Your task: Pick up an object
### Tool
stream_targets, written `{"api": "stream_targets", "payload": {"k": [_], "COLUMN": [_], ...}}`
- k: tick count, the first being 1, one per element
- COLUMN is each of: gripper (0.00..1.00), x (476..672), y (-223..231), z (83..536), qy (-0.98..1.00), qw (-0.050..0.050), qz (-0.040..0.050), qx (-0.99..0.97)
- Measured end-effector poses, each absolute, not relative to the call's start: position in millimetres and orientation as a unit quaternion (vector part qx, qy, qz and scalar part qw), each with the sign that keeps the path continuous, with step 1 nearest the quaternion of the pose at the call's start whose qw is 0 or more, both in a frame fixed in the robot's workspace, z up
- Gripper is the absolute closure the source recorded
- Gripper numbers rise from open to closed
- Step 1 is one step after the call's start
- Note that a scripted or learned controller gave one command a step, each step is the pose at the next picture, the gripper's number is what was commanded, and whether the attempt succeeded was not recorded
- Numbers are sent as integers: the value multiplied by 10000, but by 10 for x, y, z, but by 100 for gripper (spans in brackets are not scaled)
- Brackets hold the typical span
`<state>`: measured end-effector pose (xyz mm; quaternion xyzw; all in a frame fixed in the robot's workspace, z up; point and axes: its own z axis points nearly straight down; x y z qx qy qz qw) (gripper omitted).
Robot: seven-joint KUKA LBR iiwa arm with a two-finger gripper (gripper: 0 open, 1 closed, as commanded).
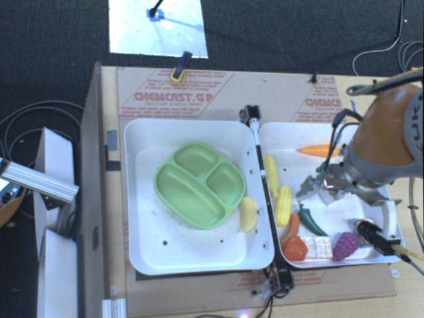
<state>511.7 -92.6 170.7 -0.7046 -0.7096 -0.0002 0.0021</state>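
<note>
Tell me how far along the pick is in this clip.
Nothing looks picked yet. The gripper is low in the right bin, above the green pepper, and no item sits between its fingers. The grasp and lift remain; corn, carrot and grapes lie untouched.

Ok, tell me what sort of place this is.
Probably a robot test bench in a lab: a robot arm over two white bins, plastic toy food such as a carrot, and loose cables on the floor.
</note>
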Motion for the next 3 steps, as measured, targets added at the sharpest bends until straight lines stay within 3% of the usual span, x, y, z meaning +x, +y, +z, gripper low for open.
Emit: {"api": "stream_targets", "payload": {"k": [1, 2, 3], "gripper": [0, 100, 100], "x": [4843, 4879, 5034], "y": [-1028, -1024, -1941], "z": [917, 1065, 1907], "qy": [-7067, -7075, -7051], "qw": [25, -14, -73], "qz": [15, -13, -7], "qx": [-7075, -7067, -7091]}}
